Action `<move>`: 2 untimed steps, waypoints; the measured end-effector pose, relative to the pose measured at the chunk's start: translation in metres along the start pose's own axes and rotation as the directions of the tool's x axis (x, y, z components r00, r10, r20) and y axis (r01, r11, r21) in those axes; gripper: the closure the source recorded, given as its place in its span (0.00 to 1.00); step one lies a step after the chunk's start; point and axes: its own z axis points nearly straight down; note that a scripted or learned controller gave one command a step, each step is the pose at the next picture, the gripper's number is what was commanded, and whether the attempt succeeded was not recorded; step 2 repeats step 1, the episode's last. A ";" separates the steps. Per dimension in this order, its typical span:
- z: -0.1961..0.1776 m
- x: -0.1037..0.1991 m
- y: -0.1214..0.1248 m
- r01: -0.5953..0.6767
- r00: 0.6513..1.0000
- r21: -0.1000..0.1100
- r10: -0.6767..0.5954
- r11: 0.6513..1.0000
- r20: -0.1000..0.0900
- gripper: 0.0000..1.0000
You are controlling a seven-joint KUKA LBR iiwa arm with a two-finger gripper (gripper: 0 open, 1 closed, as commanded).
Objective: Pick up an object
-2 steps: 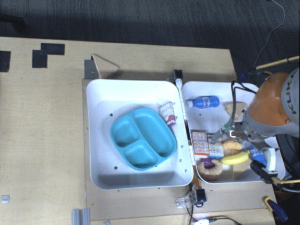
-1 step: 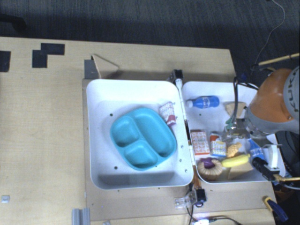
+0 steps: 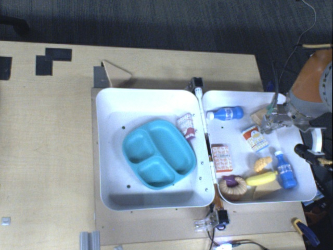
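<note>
On the worktop (image 3: 47, 139) the left bin (image 3: 112, 105) holds a blue divided tray (image 3: 157, 153), with a small packet (image 3: 186, 125) lying just beside its upper right rim. Across the divider, the right bin (image 3: 291, 197) is crowded: a blue bottle (image 3: 225, 113) lies on its side near the top, its long axis running left to right; a red-and-white card (image 3: 222, 158) lies flat below it; a brown ring-shaped item (image 3: 233, 186) sits at the front edge, touching a yellow banana (image 3: 261, 179). Further right lie a small red-and-white sachet (image 3: 255, 138) and a second blue bottle (image 3: 284, 172), its long axis running up and down in the view. The gripper (image 3: 271, 120) hangs over the bin's upper right, and whether the jaws are open or closed on anything cannot be told here. The sachet looks the closest candidate, lying just below and slightly left of the jaws; a short descent toward it seems the likeliest next move.
</note>
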 end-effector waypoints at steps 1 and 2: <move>0.000 0.000 0.000 0.001 1.000 0.000 -0.001 1.000 -0.001 0.00; 0.000 0.000 0.000 0.001 1.000 0.000 -0.001 1.000 -0.001 0.00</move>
